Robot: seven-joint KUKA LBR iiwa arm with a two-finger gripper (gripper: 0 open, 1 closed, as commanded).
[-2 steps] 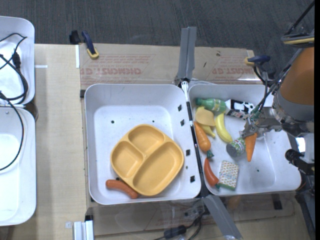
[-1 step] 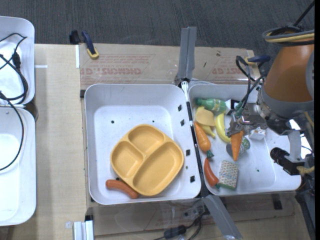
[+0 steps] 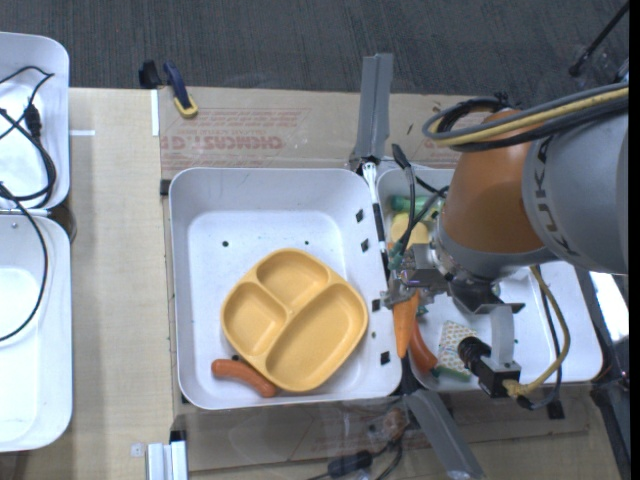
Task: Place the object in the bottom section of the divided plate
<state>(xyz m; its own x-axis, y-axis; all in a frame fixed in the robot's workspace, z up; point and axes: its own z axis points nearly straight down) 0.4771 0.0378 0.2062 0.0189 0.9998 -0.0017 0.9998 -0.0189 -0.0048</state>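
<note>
A sausage (image 3: 243, 374) is seen against the left bin's (image 3: 190, 268) near wall, touching the yellow divided plate (image 3: 294, 318). Beyond, open floor remains. In the right bin (image 3: 575, 298), a carrot (image 3: 403, 325) lies under the gripper (image 3: 415, 286), whose grip cannot be told.

Robot arm (image 3: 560, 198): smooth grey casing forming the upper link, with part of dark lettering visible along the casing's edge beside the orange band (image 3: 490, 193), a broad, rounded, glossy collar. Below the orange band, a grey metal wrist flange (image 3: 470, 288) of lighter tone. Above the orange band, a bundle of black and yellow cables (image 3: 530, 113) running along the grey casing. Below and right of the orange band, a black fitting (image 3: 485, 366) with a looped yellow cable (image 3: 553, 348).
</note>
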